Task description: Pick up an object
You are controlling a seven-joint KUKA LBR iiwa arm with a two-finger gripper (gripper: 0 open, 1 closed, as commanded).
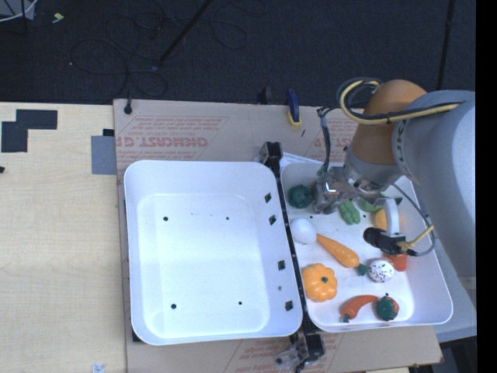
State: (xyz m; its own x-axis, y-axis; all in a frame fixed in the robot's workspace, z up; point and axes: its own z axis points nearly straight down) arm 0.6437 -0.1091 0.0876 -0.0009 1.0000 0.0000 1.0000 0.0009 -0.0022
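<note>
Camera view from above takes in both white bins on a sheet of brown cardboard (194, 134), which carries red printing along its far edge, upside down from this side and too blurred to read with confidence (a second strip of red print shows at the near edge, just as unclear). The left bin (144, 247) shows its bare white floor with a few small dark dots. The right bin (435, 301) holds all the toy food: a dark green round piece (300, 196) near its far left corner, a white egg-like ball (303, 230) just beside the divider, an orange carrot (338, 250) lying at a slant near the middle, a small orange pumpkin (320, 281) below it, a white speckled ball (381, 270), a red-orange chilli (356, 305) with a green stem, and a round green piece with a red patch (387, 308) next to the chilli near the front wall. A lighter green piece (349, 212) lies just under the wrist, and something yellow sits half hidden behind a black cable at the right. The grey arm (435, 150) with its orange band reaches in from the right, and the gripper (330, 195) hangs low over the far end of the right bin, between the dark green piece and the lighter green one; whether it is clenched or released I cannot tell from here.
</note>
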